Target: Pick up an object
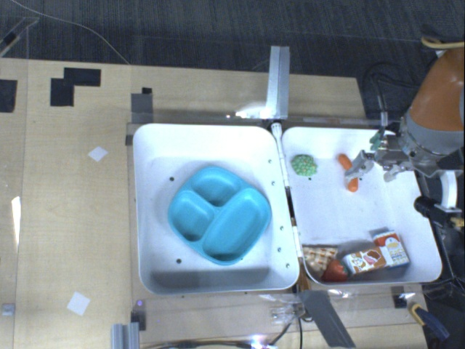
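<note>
Down at the near edge of the right bin (429, 267), around five o'clock, sit a small juice box (391, 249), a flat food packet (363, 261), a red tomato-like toy (335, 271) and a waffle-looking piece (320, 254), all packed close together. At nine o'clock in the picture, the left bin (152, 195) holds a blue tray (218, 214) with three parts. Both bins rest on a pale wood worktop (65, 217).

Farther back in the right bin, at about twelve o'clock, a green bumpy ball (304, 166) lies alone. Just beside it, toward two o'clock, is a little orange carrot (348, 171) in two bits. The claw (375, 161) hangs right next to the carrot, at its three o'clock side. I cannot tell how wide the claw is, and nothing can be seen caught in it.

The carrot looks like the thing to grab, since it is closest. To do it well, I think the claw should slide a bit toward nine o'clock so the carrot sits in the middle, then go straight down and squeeze gently. The carrot is thin and could roll or slip away. The grey arm (436, 122) with its orange band comes in at three o'clock.
</note>
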You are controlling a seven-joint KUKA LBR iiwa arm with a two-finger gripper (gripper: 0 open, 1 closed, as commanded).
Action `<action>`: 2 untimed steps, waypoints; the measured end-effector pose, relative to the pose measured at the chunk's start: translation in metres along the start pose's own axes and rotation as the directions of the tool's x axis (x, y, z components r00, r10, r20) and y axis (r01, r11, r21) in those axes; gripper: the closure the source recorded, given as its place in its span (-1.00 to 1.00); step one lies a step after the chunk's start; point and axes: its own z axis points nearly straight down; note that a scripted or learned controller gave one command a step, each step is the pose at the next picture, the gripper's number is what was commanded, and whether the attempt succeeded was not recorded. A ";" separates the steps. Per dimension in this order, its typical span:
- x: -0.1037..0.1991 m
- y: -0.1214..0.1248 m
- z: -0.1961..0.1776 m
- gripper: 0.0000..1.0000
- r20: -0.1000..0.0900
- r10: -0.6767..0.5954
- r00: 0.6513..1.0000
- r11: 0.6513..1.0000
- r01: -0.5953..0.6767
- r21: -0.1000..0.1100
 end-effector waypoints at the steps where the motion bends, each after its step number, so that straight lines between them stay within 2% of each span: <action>1: -0.034 0.047 0.096 -1.00 0.001 -0.055 0.998 0.998 0.055 -0.004; 2: -0.033 0.048 0.086 1.00 0.001 -0.058 0.998 0.998 0.058 -0.006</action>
